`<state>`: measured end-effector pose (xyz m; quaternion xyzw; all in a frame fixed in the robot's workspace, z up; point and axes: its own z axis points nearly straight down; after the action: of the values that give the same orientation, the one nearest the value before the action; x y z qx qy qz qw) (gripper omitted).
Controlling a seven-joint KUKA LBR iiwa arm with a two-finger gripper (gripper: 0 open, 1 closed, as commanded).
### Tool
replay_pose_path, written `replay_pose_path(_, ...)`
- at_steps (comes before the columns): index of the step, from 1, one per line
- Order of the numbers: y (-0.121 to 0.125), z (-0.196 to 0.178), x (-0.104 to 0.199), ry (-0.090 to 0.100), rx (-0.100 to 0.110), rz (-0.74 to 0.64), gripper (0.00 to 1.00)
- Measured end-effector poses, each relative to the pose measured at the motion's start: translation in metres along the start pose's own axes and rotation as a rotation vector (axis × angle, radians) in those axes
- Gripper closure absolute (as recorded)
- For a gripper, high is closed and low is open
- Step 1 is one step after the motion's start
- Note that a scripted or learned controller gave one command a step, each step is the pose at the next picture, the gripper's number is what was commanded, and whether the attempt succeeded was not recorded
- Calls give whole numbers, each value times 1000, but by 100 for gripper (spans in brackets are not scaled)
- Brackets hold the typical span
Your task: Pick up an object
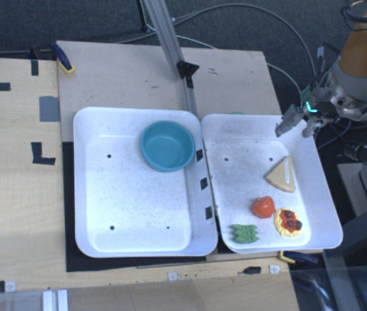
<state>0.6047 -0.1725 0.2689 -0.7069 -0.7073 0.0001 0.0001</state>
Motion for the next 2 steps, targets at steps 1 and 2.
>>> replay_pose_path(1,0,0,0,0,0,0,0)
replay_pose_path(2,-5,43,-1,1,4,0,0)
